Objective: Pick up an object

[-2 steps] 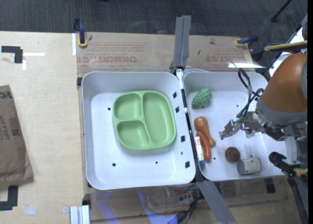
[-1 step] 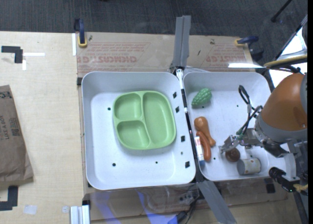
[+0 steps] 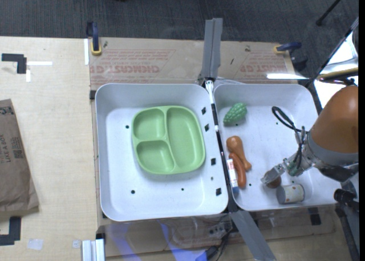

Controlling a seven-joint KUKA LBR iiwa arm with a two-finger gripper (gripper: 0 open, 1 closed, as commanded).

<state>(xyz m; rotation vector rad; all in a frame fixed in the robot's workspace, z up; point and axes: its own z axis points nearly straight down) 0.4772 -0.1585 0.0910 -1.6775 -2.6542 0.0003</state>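
Crowding the jaws point(image 3: 272, 178), state unclear, grey cylinder point(image 3: 291, 193) beside, orange toy point(image 3: 238, 160) near, green toy point(image 3: 235, 113) beyond.

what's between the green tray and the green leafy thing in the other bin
In the camera view, the two bins' adjoining walls lie between the green tray and the leafy green object; otherwise bare white bin floor.

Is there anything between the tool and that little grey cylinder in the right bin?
Nothing visible. The tool sits low in the right bin, just up and left of the grey cylinder, with bare bin floor between them. The orange toy and green object lie farther left, out of the path.
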